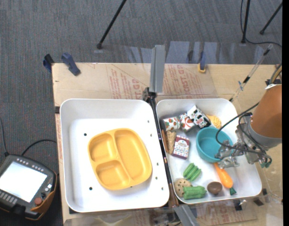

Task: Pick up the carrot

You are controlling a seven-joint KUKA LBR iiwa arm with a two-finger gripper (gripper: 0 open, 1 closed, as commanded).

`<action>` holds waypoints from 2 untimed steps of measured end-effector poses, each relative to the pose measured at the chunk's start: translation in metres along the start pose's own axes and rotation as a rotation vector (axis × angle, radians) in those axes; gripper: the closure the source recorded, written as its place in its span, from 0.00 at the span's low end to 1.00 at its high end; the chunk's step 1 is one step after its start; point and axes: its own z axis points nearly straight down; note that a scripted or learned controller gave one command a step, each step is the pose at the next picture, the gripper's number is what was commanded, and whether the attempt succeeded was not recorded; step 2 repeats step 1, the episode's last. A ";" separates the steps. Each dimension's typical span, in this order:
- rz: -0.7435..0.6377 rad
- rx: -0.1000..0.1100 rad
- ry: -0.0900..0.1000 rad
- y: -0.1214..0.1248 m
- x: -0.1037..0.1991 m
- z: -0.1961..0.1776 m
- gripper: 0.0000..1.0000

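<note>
Two white bins are sitting on a cardboard-topped bench (111, 79) over grey carpet.
You are seeing the gripper (228, 161) hanging just above the carrot (224, 176), near the teal bowl (211, 145) in the right bin (245, 185); whether it grips anything, you cannot tell.

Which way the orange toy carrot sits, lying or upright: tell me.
Lying. The orange toy carrot rests flat on the floor of the right white bin, running at a slant, its green tip toward the near rim, just below the gripper.
</note>
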 end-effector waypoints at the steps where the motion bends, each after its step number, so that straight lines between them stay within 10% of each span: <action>1: -0.025 0.003 -0.008 0.028 0.026 0.009 0.00; 2: -0.025 0.003 -0.008 0.028 0.026 0.009 0.00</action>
